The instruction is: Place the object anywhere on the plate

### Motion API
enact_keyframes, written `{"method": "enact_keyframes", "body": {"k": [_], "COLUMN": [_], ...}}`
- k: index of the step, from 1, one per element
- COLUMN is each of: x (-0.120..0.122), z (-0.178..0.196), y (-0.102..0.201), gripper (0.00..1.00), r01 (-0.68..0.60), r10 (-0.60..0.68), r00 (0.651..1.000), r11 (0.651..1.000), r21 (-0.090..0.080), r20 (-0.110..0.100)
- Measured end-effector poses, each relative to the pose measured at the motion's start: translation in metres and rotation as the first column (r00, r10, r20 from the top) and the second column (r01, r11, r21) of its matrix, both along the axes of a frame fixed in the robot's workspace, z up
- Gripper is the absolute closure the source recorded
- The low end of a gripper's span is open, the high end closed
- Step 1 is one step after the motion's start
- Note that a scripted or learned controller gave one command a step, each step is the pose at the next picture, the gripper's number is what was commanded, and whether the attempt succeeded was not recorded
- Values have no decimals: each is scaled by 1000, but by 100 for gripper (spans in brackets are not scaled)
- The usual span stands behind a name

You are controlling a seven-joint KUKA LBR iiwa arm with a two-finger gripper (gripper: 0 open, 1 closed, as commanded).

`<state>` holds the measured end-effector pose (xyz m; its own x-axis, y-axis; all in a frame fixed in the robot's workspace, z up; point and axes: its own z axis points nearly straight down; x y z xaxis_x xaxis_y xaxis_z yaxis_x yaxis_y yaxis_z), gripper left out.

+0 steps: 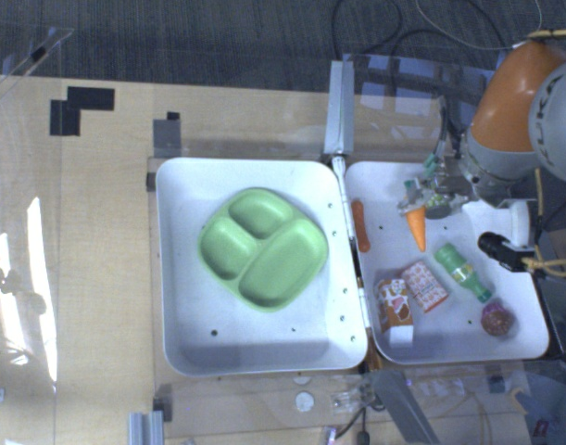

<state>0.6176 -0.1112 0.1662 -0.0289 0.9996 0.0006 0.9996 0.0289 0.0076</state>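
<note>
A green plate (262,247) with three compartments lies in the middle of the left bin (185,341). In the right bin (533,341), an orange carrot (418,229) lies pointing toward the front, its thick end right under my gripper (427,195). The gripper hangs over the back middle of the right bin, touching or just above the carrot's thick end. The grey arm with its orange band (514,100) comes in from the right.
The right bin also holds a red sausage (359,225) along its left wall, a green bottle (463,271), two snack packets (410,295) and a purple round item (496,319). A raised divider (349,248) separates the two bins.
</note>
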Motion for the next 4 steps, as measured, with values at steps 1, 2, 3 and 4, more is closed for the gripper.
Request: {"method": "enact_keyframes", "body": {"k": [1,2,3,4], "x": [-15,-12,4,4], "z": [20,20,-10,-10], "y": [92,164,223,223], "gripper": [100,100,100,0], "r01": [-26,-286,289,288], "r10": [26,286,-289,-288], "r00": [1000,958,957,958], "r11": [1000,958,957,958], "r21": [0,-1,0,0], "r20": [-1,-1,-6,-5]}}
